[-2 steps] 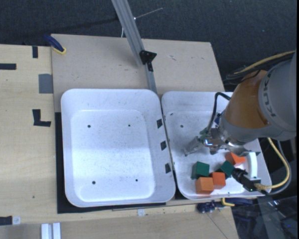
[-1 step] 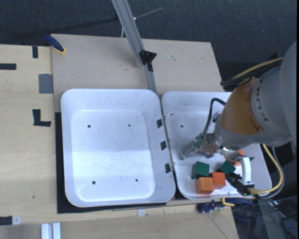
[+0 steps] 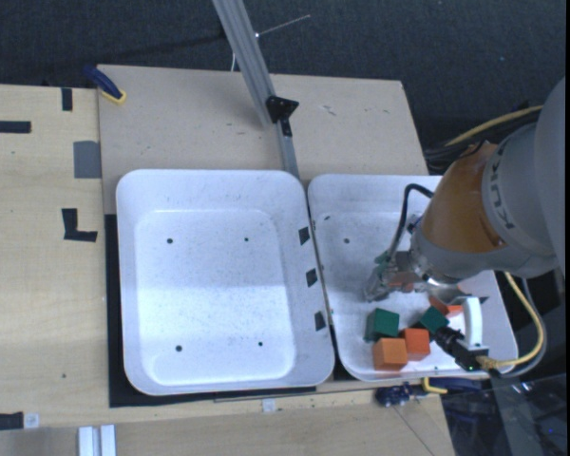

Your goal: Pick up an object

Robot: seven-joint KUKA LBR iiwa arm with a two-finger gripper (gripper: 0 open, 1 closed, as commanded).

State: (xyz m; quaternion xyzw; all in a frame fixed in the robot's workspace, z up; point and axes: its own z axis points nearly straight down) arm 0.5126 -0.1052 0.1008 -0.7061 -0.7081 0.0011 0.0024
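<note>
Green block; orange blocks adjacent

Left bin floor open; right bin front crowded w/ blocks, rear floor free.

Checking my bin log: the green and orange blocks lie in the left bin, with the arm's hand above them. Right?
Not quite. The camera view shows the green block and orange blocks in the right bin, not the left; the hand is above them.
</note>
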